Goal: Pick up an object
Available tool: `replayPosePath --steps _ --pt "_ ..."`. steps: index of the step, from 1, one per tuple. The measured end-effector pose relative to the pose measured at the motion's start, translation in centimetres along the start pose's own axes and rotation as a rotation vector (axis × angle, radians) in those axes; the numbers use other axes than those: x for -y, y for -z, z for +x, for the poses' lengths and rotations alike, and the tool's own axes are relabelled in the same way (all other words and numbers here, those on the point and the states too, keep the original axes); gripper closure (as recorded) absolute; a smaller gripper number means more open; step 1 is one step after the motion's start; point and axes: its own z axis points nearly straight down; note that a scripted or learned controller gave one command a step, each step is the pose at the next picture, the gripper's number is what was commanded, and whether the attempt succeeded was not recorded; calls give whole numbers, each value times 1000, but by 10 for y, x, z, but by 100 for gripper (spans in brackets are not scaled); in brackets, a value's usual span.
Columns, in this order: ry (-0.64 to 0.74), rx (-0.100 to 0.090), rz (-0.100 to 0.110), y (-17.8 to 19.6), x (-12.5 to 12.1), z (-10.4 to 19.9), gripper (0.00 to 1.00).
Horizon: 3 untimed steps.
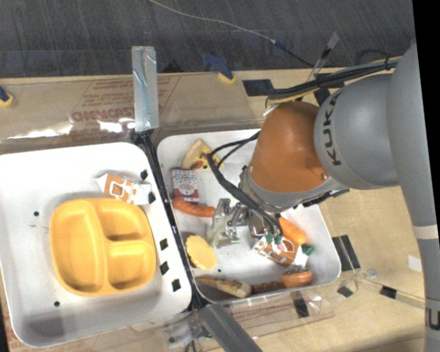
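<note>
the pincer (224, 224) hangs low in the right bin (321, 235); i cannot tell its opening. small food toys crowd there, a yellow round piece (201, 252) just beside it, so it may close between things and catch nothing.

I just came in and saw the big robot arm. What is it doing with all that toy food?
The grey arm with the orange band is reaching into the right bin, which holds toy food. Its gripper is down among the pieces, near a hot dog and a round yellow piece. I can't tell if it has caught anything yet. The left bin holds a yellow divided tray and a small orange packet.
</note>
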Motion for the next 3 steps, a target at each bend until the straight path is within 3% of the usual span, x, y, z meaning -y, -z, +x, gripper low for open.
replayPosePath --steps 1,2,3 --pt "-301 10 1 159 -8 -61 100" --pt "-342 10 3 257 56 -99 100" --pt "-168 4 3 283 89 -94 100"
